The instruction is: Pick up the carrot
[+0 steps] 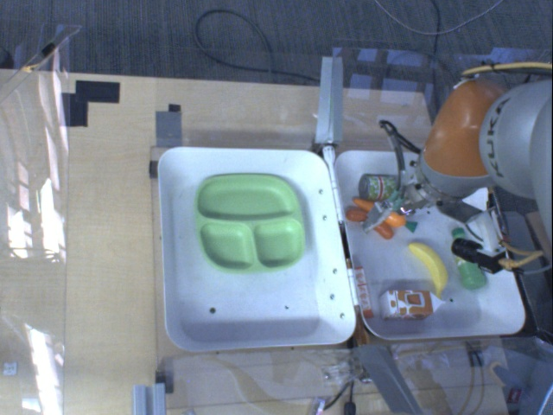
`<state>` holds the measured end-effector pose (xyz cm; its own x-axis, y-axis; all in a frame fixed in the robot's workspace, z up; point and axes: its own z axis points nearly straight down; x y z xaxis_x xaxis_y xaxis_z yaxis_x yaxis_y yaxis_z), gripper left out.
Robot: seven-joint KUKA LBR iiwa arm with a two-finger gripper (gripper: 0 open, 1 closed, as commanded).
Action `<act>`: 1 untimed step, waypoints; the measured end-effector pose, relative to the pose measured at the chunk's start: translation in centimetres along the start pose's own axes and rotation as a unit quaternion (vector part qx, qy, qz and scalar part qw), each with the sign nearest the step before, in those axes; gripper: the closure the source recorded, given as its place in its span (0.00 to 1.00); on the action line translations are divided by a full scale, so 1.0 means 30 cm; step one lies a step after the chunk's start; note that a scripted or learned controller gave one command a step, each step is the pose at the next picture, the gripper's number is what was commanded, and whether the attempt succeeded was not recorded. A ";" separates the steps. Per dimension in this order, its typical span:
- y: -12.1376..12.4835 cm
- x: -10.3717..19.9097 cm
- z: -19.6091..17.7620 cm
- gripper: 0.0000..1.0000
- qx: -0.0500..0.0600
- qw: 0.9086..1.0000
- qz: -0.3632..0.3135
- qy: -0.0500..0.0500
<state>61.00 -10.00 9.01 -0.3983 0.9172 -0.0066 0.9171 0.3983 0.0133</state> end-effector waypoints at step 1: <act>0.008 0.002 -0.040 1.00 -0.002 1.000 -0.001 0.000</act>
<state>61.17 -9.86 10.22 -0.4010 0.9160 -0.0069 0.9159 0.4011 0.0169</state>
